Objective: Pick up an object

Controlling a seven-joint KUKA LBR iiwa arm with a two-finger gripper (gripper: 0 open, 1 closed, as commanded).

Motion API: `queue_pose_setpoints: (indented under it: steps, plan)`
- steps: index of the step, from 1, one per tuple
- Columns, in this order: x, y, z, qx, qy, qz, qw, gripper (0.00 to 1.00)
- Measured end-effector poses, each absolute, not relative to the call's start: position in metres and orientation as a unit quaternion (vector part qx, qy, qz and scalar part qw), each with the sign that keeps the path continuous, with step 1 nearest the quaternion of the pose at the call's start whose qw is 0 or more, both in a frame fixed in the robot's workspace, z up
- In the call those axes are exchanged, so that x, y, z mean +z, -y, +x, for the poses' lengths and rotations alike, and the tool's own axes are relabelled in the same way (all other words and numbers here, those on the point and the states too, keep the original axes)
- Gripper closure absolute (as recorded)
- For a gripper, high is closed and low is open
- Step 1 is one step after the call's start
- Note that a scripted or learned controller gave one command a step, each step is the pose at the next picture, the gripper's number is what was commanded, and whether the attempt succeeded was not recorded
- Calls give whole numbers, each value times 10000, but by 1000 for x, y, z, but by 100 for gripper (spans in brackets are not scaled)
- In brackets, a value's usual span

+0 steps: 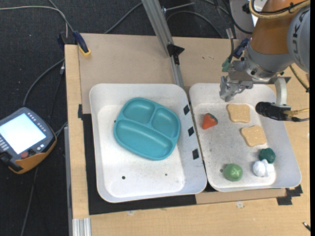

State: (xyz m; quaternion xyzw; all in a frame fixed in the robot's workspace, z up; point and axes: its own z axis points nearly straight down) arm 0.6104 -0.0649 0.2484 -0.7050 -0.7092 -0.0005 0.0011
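Note:
My gripper (229, 91) hangs over the far edge of the right bin (216, 181), above its back left part. A small red piece (209, 121) lies in the bin just below and left of the gripper. Two tan toast-like pieces lie to the right, one nearer the back (239, 113) and one further forward (253, 135). A green round item (233, 171) sits near the bin's front edge. Beside it at the right are a white lump (260, 168) and a dark green piece (267, 155). Nothing shows held at the gripper.
The left bin (106, 181) holds a teal divided plate (146, 128). A slanted metal pole (158, 18) rises behind the bins. A black fitting with a cable (273, 110) juts over the right bin's far right side. A handheld pendant (23, 139) lies off the bench at the left.

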Motion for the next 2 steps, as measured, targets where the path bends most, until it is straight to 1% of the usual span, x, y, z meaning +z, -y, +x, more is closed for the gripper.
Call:
queue_pose_setpoints:
  steps: [2]
  plan:
    - [221, -30, 624, 2, 7091, -7051, 20, 100]
